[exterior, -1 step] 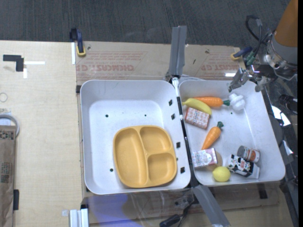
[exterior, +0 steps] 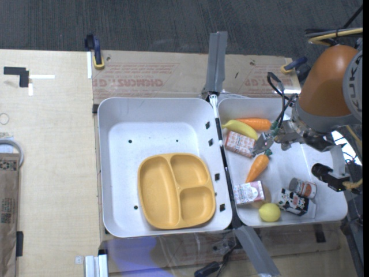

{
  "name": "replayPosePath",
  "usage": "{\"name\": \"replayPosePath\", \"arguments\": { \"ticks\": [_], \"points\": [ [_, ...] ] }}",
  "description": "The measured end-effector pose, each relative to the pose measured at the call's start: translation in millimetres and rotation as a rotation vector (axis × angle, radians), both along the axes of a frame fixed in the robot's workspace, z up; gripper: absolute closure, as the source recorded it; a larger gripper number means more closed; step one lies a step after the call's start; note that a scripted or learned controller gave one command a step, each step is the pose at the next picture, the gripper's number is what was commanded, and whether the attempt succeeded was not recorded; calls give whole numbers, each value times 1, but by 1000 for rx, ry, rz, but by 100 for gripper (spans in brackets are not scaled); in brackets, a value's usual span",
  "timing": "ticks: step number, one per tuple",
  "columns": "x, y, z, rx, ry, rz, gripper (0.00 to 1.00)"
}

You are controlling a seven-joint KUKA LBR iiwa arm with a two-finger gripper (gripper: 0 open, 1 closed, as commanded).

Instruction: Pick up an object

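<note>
The right bin (exterior: 291, 165) holds several items. A yellow banana (exterior: 240, 128) and an orange carrot (exterior: 255, 122) lie at its back. In front of them is a pink-and-white snack packet (exterior: 238, 143). A second carrot (exterior: 258, 167) lies tilted in the middle. My gripper (exterior: 267, 144) hangs low over the bin, just above the upper end of this carrot and right beside the snack packet. Nothing is visibly held in it.
A pink carton (exterior: 249, 193), a lemon (exterior: 269, 212), a black-and-white carton (exterior: 293, 202) and a small can (exterior: 303, 187) sit at the right bin's front. The left bin (exterior: 144, 128) holds a yellow divided plate (exterior: 176, 189). A grey divider (exterior: 217, 62) stands between the bins.
</note>
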State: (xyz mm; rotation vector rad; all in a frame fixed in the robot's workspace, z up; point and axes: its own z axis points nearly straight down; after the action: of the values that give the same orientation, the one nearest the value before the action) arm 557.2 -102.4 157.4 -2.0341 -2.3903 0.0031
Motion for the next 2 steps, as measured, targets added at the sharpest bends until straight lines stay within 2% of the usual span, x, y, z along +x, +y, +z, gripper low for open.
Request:
{"name": "replayPosePath", "arguments": {
  "ticks": [1, 2],
  "points": [
    [-13, 0, -66, 0, -1, 63, 0],
    [-13, -1, -57, 0, -2, 59, 100]
  ]
}}
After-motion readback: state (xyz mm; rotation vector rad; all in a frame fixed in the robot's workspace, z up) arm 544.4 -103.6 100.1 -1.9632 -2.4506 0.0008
